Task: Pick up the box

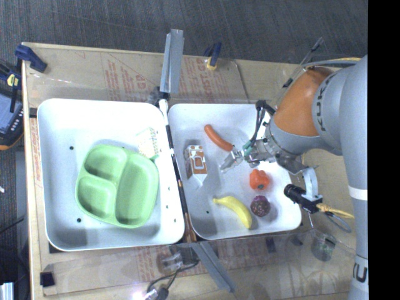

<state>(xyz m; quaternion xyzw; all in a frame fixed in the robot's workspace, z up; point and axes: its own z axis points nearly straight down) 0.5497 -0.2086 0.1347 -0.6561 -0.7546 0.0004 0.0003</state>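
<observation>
We see the gripper (232, 160) low over the right bin (240, 114), fingers apart and holding nothing; its wrist hides part of the floor. The box (196, 160) lies just left, a sausage (218, 137) beside it, a green tray (117, 185) left.

Green tray (117, 186), yellow banana (235, 209), white-and-brown box (196, 160).

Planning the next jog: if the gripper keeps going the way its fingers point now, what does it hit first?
Probably the box. The gripper points left across the right bin, with bare floor between them; the sausage lies just off that line. Height is unclear.
</observation>
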